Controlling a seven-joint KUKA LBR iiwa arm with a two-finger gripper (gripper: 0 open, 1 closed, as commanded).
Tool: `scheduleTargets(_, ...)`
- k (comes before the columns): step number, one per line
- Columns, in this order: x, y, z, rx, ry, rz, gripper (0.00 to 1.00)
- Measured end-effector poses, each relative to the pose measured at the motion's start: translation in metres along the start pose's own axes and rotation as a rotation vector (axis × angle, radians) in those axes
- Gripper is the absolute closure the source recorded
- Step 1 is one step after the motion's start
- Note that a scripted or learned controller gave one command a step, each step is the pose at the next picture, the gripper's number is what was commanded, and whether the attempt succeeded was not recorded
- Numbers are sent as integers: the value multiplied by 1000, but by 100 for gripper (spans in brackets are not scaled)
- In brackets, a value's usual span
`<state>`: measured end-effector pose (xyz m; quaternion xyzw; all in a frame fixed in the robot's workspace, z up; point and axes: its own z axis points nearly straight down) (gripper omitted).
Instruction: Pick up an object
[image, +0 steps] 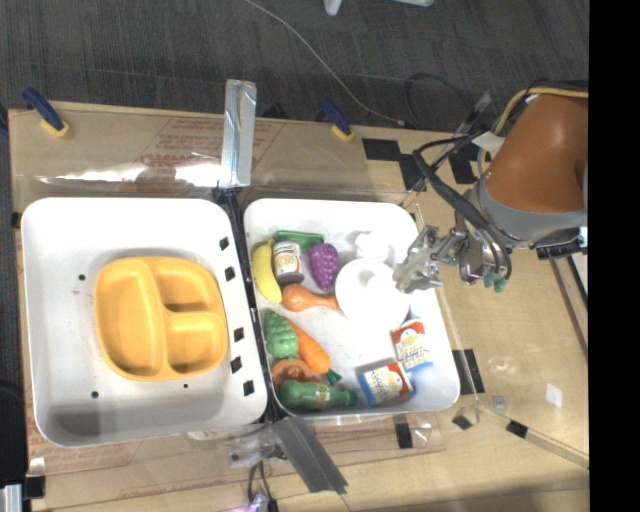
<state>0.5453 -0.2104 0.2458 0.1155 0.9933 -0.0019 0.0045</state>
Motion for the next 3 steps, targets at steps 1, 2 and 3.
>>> scheduleTargets(1, 67, -16, 59, 0, 14, 377, 100)
scheduleTargets(2, 80, 44, 68, 0, 14, 672, 100)
scheduleTargets(3, 80, 44, 68, 1, 14, 673, 0)
